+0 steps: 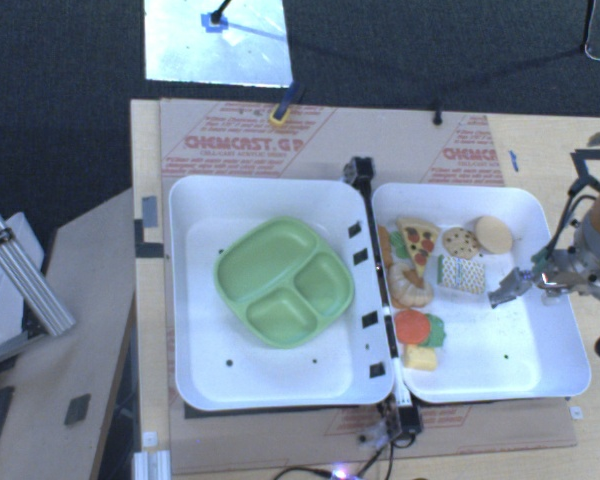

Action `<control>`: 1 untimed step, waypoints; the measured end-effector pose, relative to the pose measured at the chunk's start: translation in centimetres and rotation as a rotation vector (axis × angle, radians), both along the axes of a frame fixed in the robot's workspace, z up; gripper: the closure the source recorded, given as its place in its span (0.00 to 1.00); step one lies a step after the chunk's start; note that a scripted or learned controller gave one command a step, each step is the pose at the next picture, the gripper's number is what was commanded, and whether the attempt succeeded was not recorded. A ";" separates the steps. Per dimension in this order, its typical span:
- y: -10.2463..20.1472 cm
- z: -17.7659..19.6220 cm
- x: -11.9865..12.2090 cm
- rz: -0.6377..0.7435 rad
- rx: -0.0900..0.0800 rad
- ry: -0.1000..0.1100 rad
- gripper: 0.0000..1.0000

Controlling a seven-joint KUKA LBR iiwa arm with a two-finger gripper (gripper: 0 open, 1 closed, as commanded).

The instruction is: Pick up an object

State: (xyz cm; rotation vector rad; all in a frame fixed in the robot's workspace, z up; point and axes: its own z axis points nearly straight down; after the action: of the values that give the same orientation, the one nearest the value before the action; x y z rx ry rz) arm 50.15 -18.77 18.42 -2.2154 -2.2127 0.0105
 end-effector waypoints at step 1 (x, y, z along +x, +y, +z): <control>0.1 0.7 0.3 0.004 -0.003 -0.013 0.00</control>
State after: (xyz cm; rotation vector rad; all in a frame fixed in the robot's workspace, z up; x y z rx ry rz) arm 50.48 -18.70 19.13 -2.2188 -2.2256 -0.0006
